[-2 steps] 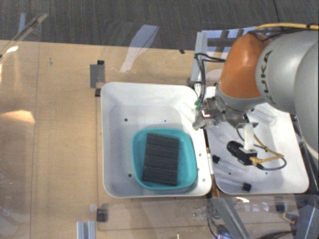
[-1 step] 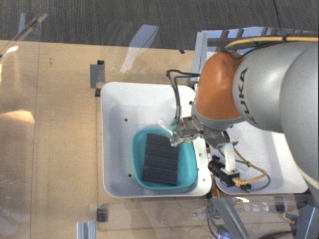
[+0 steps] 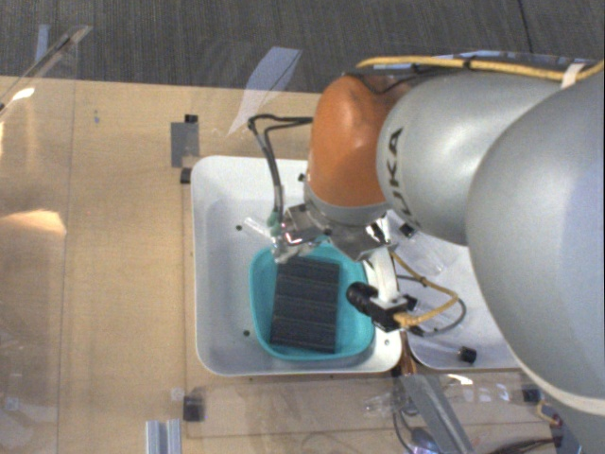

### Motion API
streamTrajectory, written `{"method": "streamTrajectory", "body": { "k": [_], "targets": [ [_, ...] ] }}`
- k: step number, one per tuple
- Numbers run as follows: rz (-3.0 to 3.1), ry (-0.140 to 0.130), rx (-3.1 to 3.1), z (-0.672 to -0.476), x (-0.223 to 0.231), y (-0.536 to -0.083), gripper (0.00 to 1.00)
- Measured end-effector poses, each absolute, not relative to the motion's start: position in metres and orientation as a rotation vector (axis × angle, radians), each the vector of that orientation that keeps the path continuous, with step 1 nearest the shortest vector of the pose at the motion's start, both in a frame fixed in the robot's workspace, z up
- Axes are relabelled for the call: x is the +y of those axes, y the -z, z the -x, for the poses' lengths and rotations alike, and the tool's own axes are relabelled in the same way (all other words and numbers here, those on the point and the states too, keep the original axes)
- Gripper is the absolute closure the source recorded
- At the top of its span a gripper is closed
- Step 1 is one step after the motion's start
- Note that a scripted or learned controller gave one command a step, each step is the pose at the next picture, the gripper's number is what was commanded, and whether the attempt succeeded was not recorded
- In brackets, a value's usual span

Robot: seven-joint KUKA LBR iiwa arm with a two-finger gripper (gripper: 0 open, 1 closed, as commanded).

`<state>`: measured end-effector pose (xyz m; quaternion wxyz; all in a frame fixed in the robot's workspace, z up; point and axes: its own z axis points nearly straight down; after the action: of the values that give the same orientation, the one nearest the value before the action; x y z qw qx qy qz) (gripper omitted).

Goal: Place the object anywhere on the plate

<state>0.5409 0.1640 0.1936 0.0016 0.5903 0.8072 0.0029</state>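
A teal plate (image 3: 262, 291) lies in the left white bin (image 3: 213, 282), toward its front right. My gripper (image 3: 304, 310) shows as a dark ribbed block directly above the plate, covering most of its middle. The block hides whatever is under it, so I cannot tell whether the gripper holds an object. The orange band (image 3: 345, 149) and the grey arm rise from the gripper toward the right.
A small pale scrap (image 3: 252, 225) lies on the left bin's floor just behind the plate. The right bin (image 3: 444, 343) is largely covered by the arm; a small black item (image 3: 464, 355) sits in it. Yellow and black cables (image 3: 430, 315) hang beside the gripper.
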Motion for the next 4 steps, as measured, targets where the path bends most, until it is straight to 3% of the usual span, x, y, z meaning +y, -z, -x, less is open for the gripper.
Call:
{"method": "streamTrajectory", "body": {
  "k": [1,2,3,4],
  "targets": [
    [-1.854,-0.009,2.532,-0.541,0.163,-0.194,0.00],
    [-1.850,-0.017,2.531,-0.543,0.164,-0.205,1.00],
    [-1.912,-0.014,2.483,-0.578,0.119,-0.333,1.00],
    [-1.780,-0.003,2.587,-0.507,0.141,-0.189,1.00]
  ]
}}
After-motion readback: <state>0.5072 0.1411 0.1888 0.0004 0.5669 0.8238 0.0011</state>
